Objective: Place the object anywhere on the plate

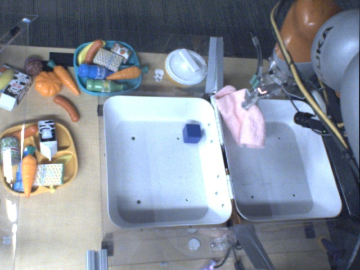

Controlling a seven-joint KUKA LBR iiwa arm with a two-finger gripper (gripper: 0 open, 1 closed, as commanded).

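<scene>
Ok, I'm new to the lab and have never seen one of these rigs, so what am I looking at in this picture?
It is taken by one camera fixed above a bench, looking down at a slant. The grey machine with the orange band is a robot arm, reaching in from the right. Its tip is at a pink cloth draped over the corner of the right white bin; I cannot tell whether the cloth is held. The left white bin holds a blue cube. Beside the bins are a blue bowl and a yellow tray of toy food, and a white lidded container.
</scene>
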